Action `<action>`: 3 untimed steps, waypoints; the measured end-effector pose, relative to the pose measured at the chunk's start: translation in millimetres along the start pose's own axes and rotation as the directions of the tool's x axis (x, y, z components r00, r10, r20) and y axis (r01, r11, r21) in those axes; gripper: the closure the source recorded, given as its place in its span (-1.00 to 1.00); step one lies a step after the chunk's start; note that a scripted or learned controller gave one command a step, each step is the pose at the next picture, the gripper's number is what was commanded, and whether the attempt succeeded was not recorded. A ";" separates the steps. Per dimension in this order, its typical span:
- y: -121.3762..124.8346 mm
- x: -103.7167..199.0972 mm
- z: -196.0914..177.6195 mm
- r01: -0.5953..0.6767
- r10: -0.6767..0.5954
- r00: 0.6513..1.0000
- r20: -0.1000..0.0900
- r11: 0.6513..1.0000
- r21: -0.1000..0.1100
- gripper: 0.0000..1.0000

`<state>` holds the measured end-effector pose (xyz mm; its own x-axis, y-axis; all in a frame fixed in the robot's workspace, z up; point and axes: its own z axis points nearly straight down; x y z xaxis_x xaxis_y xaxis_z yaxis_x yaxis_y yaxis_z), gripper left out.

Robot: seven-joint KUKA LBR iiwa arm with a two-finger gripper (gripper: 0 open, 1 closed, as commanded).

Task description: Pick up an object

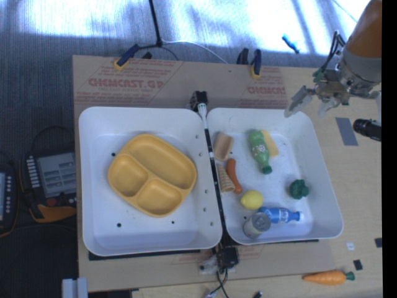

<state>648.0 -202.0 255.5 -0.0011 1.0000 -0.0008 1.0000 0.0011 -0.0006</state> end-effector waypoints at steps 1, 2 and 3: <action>-24.6 27.9 156.8 0.000 0.000 1.000 0.001 1.000 -0.001 -1.00; -24.6 27.8 146.8 0.000 0.000 1.000 0.001 1.000 -0.001 1.00; -9.1 98.9 27.1 0.001 -0.001 1.000 0.000 1.000 -0.002 1.00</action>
